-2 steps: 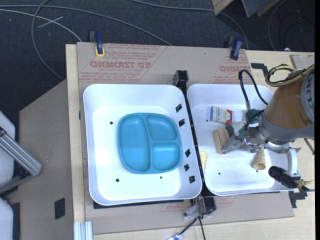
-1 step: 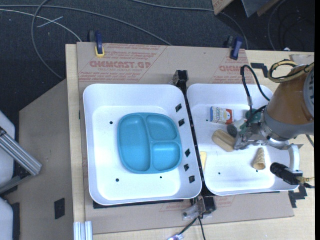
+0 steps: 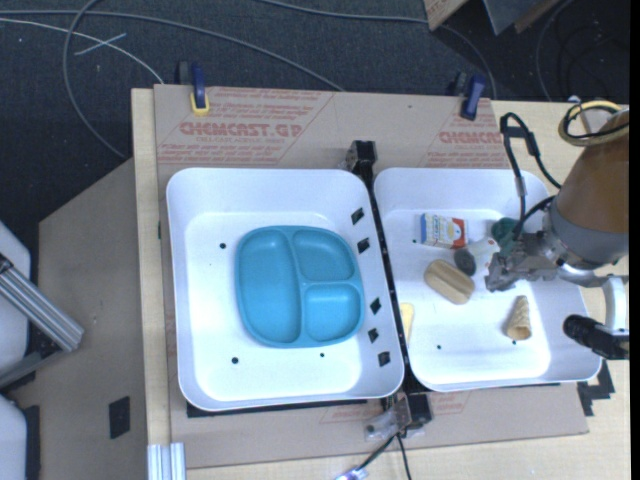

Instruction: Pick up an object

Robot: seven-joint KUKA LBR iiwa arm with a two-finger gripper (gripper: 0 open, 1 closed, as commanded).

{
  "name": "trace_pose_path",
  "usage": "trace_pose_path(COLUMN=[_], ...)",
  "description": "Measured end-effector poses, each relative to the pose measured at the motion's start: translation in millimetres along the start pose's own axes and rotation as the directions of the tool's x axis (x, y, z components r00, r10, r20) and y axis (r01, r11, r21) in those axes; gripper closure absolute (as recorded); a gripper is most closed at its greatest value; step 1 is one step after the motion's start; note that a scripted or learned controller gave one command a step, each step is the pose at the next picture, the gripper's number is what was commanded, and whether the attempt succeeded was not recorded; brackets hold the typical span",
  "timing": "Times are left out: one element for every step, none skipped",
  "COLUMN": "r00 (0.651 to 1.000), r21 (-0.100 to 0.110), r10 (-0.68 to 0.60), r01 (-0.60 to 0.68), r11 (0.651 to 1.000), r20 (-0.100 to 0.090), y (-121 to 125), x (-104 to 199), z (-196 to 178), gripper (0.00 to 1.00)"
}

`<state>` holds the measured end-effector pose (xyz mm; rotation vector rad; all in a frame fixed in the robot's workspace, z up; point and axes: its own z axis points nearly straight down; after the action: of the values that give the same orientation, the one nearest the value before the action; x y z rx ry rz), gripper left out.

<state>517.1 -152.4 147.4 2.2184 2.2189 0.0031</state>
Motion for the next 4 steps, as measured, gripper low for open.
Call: trace_pose_path(r00=[1.0, 1.0, 1.0, 1.0], r21=[0.0, -0.004, 0.001, 0.005], r10=[0.001, 0.0, -0.001, -0.007], r01=[-0.001, 0.0, 0.001, 0.007], r11=[1.0, 1.0, 1.0, 1.0], r20=[0.0, 0.001, -0.001, -0.005], y=[-4, -6, -5, 7], x=[-8, -13, -14, 46], z=[-49, -112, -126, -119], gripper=[1.0, 1.0, 1.0, 1.0])
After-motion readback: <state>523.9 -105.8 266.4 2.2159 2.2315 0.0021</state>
